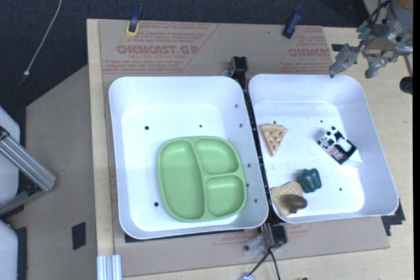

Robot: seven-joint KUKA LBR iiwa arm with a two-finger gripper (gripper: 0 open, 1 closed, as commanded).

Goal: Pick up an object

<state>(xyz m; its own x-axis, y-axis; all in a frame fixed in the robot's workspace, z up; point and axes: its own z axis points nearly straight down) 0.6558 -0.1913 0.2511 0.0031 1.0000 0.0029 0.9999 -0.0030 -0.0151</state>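
The green divided plate point(200, 178) fills the left bin point(125, 101); it looks stiff and slick, awkward to pinch except at its rim. In the right bin point(367, 115) lie likelier picks: a tan lump point(289, 199) touching a dark green pepper-like toy point(309, 180), a pizza-slice wedge point(272, 137) near the divider, and a small black-and-white toy point(336, 145), all seemingly light; the pepper's rounded body offers the best hold. The gripper point(358, 64) hangs over the right bin's far corner, fingers spread, gripping nothing, well apart from every object.
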